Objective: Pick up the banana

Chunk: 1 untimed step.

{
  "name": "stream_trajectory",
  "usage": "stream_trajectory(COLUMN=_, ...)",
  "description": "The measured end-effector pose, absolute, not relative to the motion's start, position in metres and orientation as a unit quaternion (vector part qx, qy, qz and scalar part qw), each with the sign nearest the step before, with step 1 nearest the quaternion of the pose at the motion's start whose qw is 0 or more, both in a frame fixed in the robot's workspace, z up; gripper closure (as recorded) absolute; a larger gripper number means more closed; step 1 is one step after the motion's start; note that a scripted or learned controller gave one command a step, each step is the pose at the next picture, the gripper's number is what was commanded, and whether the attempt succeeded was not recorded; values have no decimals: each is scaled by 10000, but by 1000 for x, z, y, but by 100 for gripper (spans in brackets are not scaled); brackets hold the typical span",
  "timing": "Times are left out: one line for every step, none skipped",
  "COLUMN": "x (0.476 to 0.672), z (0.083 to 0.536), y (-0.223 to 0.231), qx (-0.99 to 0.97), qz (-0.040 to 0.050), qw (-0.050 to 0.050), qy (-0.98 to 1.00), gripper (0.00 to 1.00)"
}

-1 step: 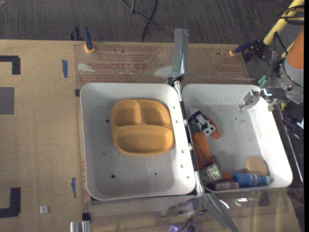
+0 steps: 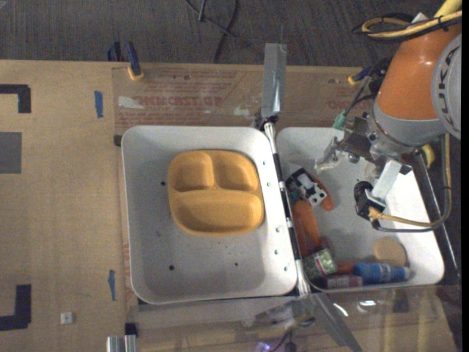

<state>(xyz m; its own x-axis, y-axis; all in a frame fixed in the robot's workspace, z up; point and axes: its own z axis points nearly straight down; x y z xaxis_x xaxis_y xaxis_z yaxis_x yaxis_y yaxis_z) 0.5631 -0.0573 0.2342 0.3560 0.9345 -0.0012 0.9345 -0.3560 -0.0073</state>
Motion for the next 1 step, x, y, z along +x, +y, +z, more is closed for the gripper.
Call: stream_trajectory(x=515, z=190, y=14, qx=-8557, qz=32, qw=22, qy=-5175, gripper=0)
